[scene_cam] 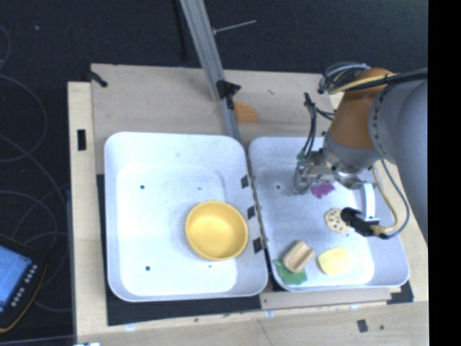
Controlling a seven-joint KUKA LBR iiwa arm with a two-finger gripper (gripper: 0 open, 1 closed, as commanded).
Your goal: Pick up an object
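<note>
My gripper (308,181) is low in the right bin (277,157), near its back middle. A small purple object (323,189) lies right beside the fingers, touching or nearly touching them on their right. Whether it sits between the fingers is hidden by the wrist. Nearer the front of the same bin lie a speckled cream piece (334,220), a yellow block (334,261) and a tan bread-like piece (297,254) on something green (291,274). A yellow bowl (215,230) sits in the left bin (137,164).
A slanted metal post (205,45) rises behind the bins, over their shared wall. A black cable with a plug (360,222) hangs from the wrist above the right bin. An orange tag (245,112) lies on the bench behind.
</note>
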